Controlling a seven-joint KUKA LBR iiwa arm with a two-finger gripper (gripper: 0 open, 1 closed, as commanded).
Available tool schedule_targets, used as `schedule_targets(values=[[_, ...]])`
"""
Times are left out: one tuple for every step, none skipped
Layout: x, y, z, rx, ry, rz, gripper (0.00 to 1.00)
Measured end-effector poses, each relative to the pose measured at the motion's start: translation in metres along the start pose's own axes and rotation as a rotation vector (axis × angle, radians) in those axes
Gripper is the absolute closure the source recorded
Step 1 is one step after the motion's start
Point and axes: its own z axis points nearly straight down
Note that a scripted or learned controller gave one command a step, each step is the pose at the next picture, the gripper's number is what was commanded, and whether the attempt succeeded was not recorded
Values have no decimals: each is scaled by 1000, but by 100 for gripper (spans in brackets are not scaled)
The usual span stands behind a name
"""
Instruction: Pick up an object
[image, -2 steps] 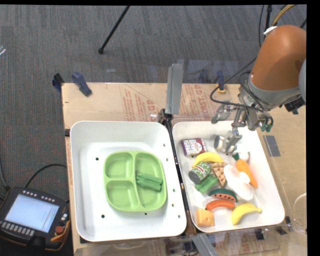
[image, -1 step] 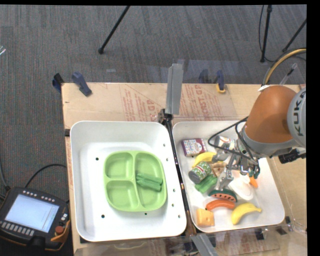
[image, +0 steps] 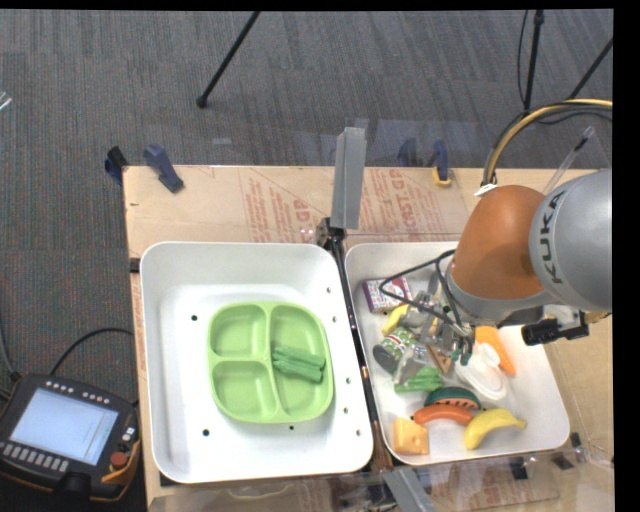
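You see the toy food heaped in the right white bin (image: 556, 400): a yellow plastic banana (image: 490, 427) at the front, an orange sausage (image: 446, 411) just behind it, a cheese wedge (image: 410, 437) to their left, a dark can (image: 397, 350) on its side.

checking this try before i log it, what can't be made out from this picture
- Hand, camera view: the arm's orange band and wrist cover its top; whether it grips anything is unclear.
- Can and purple packet in the right bin: partly behind cables and hand, labels too small to read.
- Green item on the green divided plate: too small to identify.
- Arm: cut off by the right edge.
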Motion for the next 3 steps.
schedule_targets(values=[[48, -12, 0, -1, -6, 129, 0], [-55, 23, 4, 3, 2, 181, 0], [2, -26, 5, 4, 5, 223, 0]])
